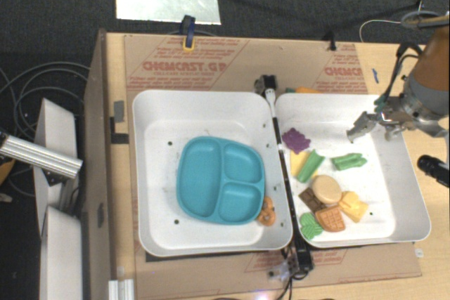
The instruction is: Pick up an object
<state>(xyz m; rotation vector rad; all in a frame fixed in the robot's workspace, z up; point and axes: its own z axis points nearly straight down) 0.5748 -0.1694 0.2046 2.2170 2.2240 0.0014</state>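
The jaws of the gripper stand slightly apart and empty at the right bin's two o'clock, so I'd drop straight onto the green pepper toward six o'clock.

Blue divided plate in left bin

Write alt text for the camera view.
A grey arm's gripper hovers over the right bin, above a pile of toy food. The left bin holds a blue divided plate.
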